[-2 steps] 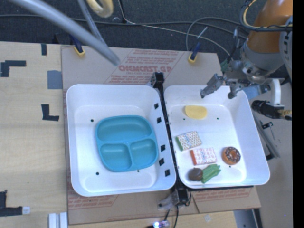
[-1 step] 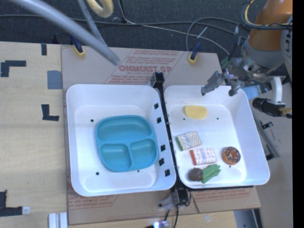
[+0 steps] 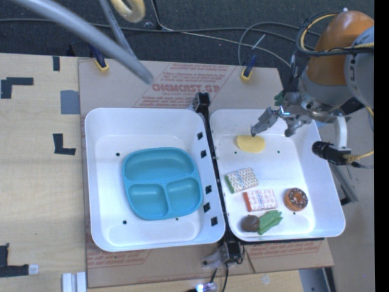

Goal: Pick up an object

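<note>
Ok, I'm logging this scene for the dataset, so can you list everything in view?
white bins: two, white, side by side on the bench
divided tray: one, blue, left bin
flat oval piece: one, yellow, right bin, far end
patterned packet: one, green-white, right bin middle
red-print packet: one, red-white, below it
donut: one, brown, right bin's right side
dark round item: one, brown, near edge
leafy toy: one, green, touching it
clamps: two, yellow, far edge
arm: grey-orange
gripper: open, above yellow piece

The sectioned blue plastic tray (image 3: 162,183) looks smooth, faintly glossy; the two shallow white plastic bins (image 3: 97,163) matt; the brown cardboard sheet (image 3: 182,84) dull.
</note>
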Controlling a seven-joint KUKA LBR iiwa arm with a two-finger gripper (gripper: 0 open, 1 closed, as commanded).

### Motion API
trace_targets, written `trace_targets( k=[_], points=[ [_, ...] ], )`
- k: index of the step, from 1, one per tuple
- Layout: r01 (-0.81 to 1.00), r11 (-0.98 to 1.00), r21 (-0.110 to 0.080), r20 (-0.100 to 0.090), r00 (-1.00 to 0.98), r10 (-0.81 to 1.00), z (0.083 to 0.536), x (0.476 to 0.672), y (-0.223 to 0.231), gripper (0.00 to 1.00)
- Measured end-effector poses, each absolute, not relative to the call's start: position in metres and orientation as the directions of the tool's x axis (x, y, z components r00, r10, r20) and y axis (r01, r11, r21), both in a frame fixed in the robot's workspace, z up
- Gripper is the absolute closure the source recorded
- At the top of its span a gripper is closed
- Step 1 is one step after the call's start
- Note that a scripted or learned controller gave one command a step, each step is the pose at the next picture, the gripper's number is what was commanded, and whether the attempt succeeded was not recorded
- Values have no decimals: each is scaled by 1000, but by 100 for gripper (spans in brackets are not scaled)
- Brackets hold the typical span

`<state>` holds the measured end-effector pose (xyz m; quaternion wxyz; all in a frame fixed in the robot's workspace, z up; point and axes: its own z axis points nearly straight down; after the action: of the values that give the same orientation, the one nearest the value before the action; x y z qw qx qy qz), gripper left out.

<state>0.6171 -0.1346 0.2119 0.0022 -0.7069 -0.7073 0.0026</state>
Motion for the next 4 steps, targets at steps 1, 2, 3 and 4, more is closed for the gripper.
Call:
trace_targets(
  k=[1,2,3,4],
  points=[
    [1000,1,-6,-1,-1,1000,167,614,-138,0],
    [1000,1,-7,0,-1,1000,116,607,-145,0],
    [1000,3,-2,0,-3,1000,130,609,-144,100],
    [1000,2,4,0,-2,1000,187,607,-134,100]
  ],
)
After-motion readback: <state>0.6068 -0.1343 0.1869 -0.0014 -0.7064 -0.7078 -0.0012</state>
